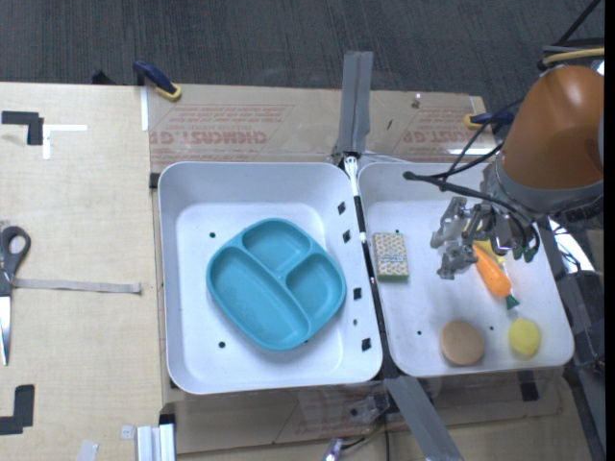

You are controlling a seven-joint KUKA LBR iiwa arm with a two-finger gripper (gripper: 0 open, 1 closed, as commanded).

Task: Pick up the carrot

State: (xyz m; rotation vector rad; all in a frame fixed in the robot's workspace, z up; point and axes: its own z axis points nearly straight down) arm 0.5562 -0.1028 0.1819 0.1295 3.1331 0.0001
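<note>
The carrot [493, 275] is orange with a small green tip. It lies slantwise in the right part of the right bin [423, 188]. My gripper [455, 254] hangs low over that bin, just left of the carrot's upper end and close beside it. Nothing shows in its grasp. The grey arm with its orange band [562, 128] comes in from the right, above the carrot.
A speckled rectangular block [390, 255] lies at the right bin's left side. A brown round piece [462, 342] and a yellow lemon-like piece [524, 337] sit near its front edge. The left bin [183, 257] holds a blue divided plate [277, 282]. Scissors [10, 257] lie far left on the bench.
</note>
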